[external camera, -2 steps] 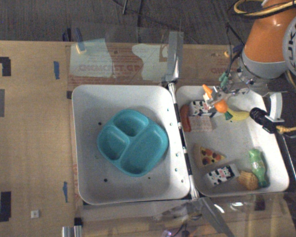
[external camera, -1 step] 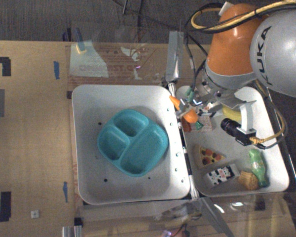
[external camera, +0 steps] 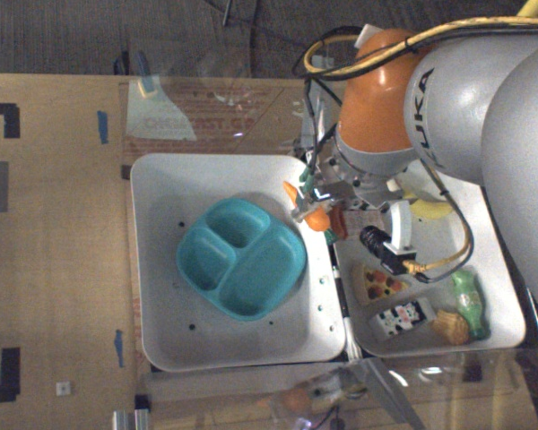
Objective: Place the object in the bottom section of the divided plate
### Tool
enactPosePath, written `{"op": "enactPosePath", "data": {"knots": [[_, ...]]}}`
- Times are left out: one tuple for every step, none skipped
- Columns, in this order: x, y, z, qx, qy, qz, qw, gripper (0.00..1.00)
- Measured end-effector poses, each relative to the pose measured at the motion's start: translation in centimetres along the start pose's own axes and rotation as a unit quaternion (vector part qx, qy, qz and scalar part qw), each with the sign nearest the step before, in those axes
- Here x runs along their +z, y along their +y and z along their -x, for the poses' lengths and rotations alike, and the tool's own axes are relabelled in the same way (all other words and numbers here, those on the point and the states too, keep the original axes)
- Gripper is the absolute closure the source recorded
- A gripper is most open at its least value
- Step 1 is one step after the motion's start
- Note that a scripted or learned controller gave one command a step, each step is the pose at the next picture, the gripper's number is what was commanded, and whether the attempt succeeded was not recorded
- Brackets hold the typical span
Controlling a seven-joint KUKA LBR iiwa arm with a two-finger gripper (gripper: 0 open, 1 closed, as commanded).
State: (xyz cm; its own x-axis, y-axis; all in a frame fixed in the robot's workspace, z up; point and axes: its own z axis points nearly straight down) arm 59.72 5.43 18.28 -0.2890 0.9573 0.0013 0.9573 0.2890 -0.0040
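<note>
Teal plate: a teal plastic divided plate (external camera: 242, 258) with three sections lies flat in the left white shallow bin (external camera: 161, 330), a little toward 3 o'clock of the bin's middle.
Plate sections: two small wells sit toward 11 o'clock and 9 o'clock of the plate; the one large well fills the side toward 5 o'clock. All three wells show bare teal.
Arm: the grey arm with the orange band (external camera: 381, 92) reaches in from 3 o'clock and bends down over the wall shared by the two bins.
Gripper: the two-finger gripper (external camera: 312, 206) hangs at 2 o'clock of the plate, just above the left bin's right rim.
Task object: a small orange object (external camera: 316, 219), rounded at its lower end, sits right at the fingertips, near the plate's rim but apart from it. An orange tip also shows on the gripper's 10 o'clock side.
Grip: the fingers seem closed on the orange object, though the wrist hides much of them.
Right bin: the right white shallow bin (external camera: 511, 325) holds a green plastic bottle (external camera: 467, 301) at 4 o'clock, a tan lumpy item (external camera: 449, 326) beside it, a small black-and-white box (external camera: 402, 317) and a yellow curved piece (external camera: 430, 209) near the wrist.
Cable: a black cable with a plug (external camera: 386, 251) loops below the wrist.
</note>
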Motion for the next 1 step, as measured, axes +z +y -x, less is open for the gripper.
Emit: {"op": "enactPosePath", "data": {"knots": [[-0.03,0.01,0.03,0.000,0.000,0.000,1.0000,0.00]]}}
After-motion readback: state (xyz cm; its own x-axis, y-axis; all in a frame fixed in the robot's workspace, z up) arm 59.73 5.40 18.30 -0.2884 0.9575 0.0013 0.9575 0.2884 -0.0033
